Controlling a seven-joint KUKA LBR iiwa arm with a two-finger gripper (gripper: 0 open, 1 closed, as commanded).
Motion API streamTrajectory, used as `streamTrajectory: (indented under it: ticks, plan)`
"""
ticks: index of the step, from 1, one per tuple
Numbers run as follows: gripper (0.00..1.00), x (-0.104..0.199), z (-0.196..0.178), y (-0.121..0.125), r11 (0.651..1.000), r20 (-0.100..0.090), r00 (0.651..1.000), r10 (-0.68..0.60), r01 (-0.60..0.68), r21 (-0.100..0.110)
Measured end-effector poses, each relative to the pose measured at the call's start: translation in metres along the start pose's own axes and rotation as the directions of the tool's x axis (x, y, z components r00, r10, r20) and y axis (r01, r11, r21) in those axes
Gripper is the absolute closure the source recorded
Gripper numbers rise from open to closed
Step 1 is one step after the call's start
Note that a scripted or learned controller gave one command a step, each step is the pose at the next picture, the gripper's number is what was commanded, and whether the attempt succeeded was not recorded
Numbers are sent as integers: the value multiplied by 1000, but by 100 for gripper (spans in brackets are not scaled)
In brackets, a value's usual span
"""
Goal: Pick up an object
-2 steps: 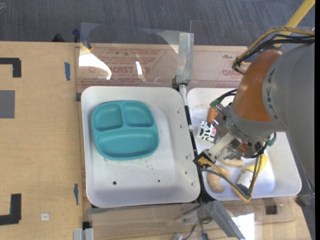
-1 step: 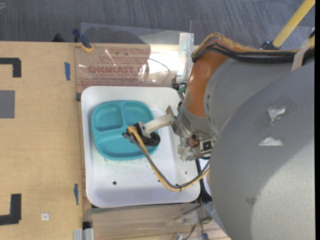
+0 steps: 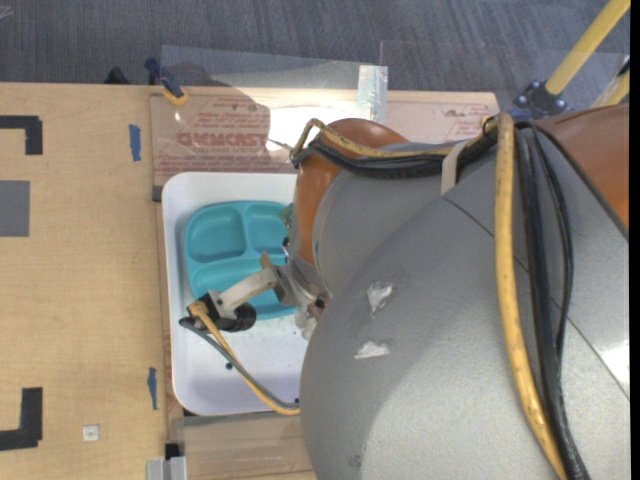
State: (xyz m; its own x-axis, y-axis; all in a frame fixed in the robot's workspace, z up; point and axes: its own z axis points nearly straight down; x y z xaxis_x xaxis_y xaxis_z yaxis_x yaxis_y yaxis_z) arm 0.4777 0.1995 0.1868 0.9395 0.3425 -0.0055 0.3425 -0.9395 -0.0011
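Observation:
A turquoise divided tray (image 3: 225, 236) lies in the left white bin (image 3: 190, 368), toward its far side. The grey arm with its orange band covers the right half of that bin and everything further right. The gripper itself sits under the arm's wrist near the tray's right end, hidden from the camera. Part of the tray's right side is covered by the arm.
A wooden bench top (image 3: 70, 268) spreads to the left of the bin. A clear plastic sheet (image 3: 250, 118) lies behind the bin. The arm's body blocks the view of the second bin.

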Motion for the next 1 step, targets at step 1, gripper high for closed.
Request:
streamTrajectory:
  ticks: [1]
  plan:
    - [100, 1, -12, 2, 1000, -6, 1000, 4, -4, 0]
